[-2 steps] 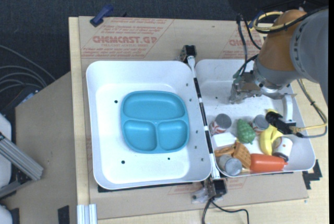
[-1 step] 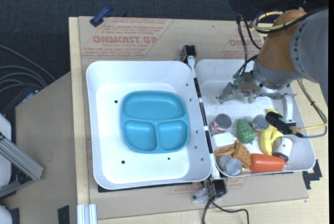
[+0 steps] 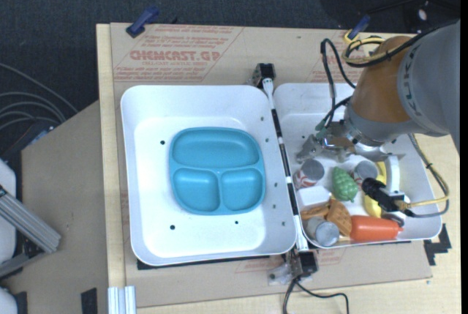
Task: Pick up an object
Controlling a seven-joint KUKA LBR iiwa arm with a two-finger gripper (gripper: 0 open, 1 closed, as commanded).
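Observation:
The right bin holds a heap of small toys in its near half: a grey disc, a bumpy green piece, an orange carrot, a yellow banana, a brown cracker-like piece and a grey cup. My gripper hangs low over the bin's middle-left part, just beyond the grey disc and close to the wall between the bins. The grey and orange wrist covers the bin's far right part. Nothing shows held in the gripper.
A blue three-compartment plate lies in the middle of the left bin. Black clamps sit at both ends of the seam between the bins. Cables loop around the wrist.

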